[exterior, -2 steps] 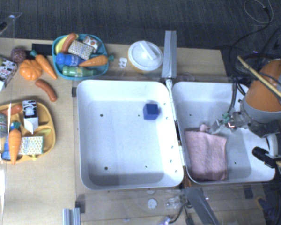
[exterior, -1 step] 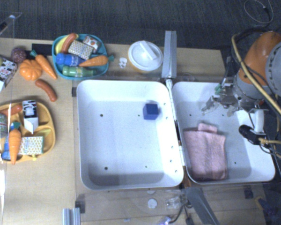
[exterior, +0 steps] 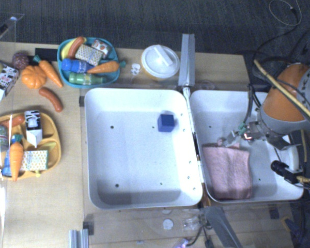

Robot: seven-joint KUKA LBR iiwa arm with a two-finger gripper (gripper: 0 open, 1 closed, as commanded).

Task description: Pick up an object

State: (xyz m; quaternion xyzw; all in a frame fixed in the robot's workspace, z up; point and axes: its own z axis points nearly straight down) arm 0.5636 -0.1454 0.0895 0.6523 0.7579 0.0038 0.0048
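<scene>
The arm is grey, rounded and bulky, with a broad orange band above the wrist. Dark cables run alongside it. The gripper is a small metal piece with a tiny red light.

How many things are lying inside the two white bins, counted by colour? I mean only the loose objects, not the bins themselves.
Blue: 1, the blue cube in the left bin.
Pink: 1, the pink cloth in the right bin, just below the gripper.
Total: 2
</scene>
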